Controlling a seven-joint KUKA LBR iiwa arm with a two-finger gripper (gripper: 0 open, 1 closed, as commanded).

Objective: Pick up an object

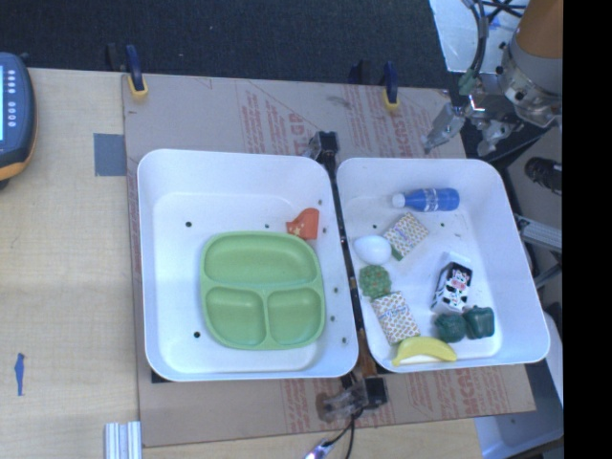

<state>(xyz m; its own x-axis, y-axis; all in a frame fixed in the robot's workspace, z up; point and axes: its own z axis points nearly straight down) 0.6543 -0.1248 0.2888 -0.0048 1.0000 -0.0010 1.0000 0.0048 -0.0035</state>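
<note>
My gripper (466, 134) hangs above the bench just past the far edge of the right bin (516, 256), its two fingers apart with nothing between them. In that bin lie a blue bottle (426, 199), a white egg (372, 249), two patterned packets (406, 234) (395, 316), a green broccoli piece (375, 280), a black-and-white cow-patterned carton (453, 287), dark green peppers (465, 325) and a yellow banana (426, 350). The blue bottle lies nearest the gripper, a little in front of it and to its left.
The left bin (163, 256) holds a green divided plate (261, 288) and a small orange-red piece (304, 224) by its right wall. Clamps (136, 73) (389, 84) stand at the board's far edge. A blue and yellow device (13, 113) sits at far left.
</note>
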